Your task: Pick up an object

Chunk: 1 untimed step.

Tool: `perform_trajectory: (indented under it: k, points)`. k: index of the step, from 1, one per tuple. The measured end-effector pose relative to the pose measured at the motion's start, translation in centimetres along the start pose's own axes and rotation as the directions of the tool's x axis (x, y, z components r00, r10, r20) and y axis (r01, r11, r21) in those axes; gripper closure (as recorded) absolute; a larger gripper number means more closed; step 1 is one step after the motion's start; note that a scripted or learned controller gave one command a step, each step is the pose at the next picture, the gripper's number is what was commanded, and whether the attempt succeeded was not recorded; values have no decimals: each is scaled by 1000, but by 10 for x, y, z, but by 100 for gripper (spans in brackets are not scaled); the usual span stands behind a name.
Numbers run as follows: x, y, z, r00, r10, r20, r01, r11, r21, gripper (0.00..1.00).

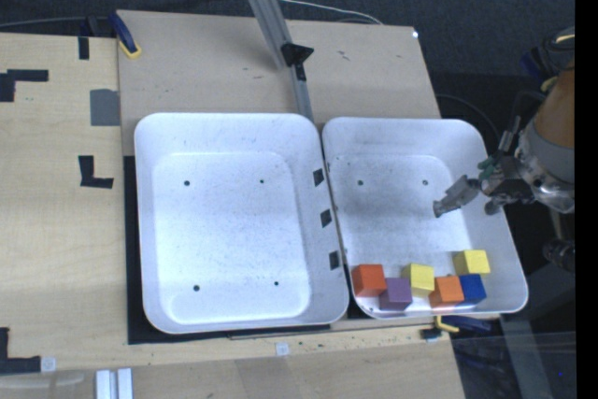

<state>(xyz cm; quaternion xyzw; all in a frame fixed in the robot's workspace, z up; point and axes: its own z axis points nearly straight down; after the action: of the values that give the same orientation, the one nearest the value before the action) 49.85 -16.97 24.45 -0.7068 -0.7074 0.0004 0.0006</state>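
Scanning from the left bin [229,220] to the right bin [411,154], the blocks [420,280] lie clustered along its near edge, none lifted yet. The gripper [453,199] hovers above, at the right rim; whether its jaws are parted, I cannot tell.

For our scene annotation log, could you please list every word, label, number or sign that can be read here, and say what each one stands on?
None: no readable text in the camera view.
The blocks in the right bin have plain faces.
The black tape marks on the bench are shapes, not letters.
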Motion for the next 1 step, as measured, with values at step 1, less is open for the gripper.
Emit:
perform_trajectory:
  k: [1]
  points:
    - [27,29,-27,1000,-4,0,4,1000,-4,0]
